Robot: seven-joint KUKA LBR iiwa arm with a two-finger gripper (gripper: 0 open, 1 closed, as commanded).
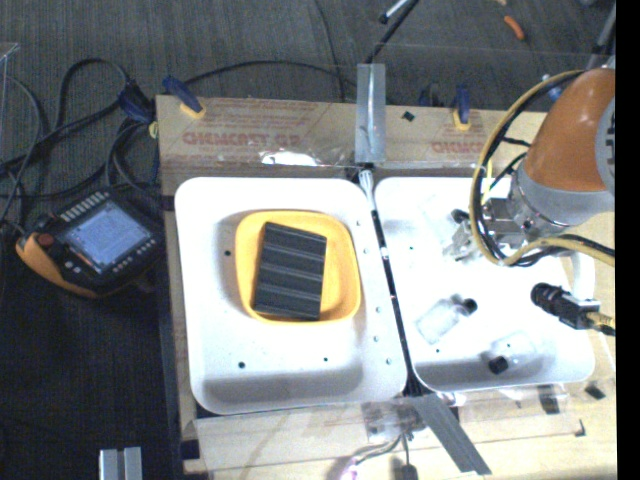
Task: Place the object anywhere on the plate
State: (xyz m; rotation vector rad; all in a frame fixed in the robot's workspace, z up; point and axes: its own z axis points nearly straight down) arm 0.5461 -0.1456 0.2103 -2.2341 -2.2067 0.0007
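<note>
A dark ridged block [291, 270] lies on the yellow plate [345, 268] in the left bin [200, 348] (claw [462, 236] state unclear).

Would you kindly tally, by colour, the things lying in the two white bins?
Yellow: 1, the plate in the left bin
Dark grey: 1, the ridged block lying on the plate
Clear: 2, small bottles in the right bin
Total: 4

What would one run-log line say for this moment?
object: dark ribbed block lying on yellow plate | plate: in left bin | arm: over right bin
</note>
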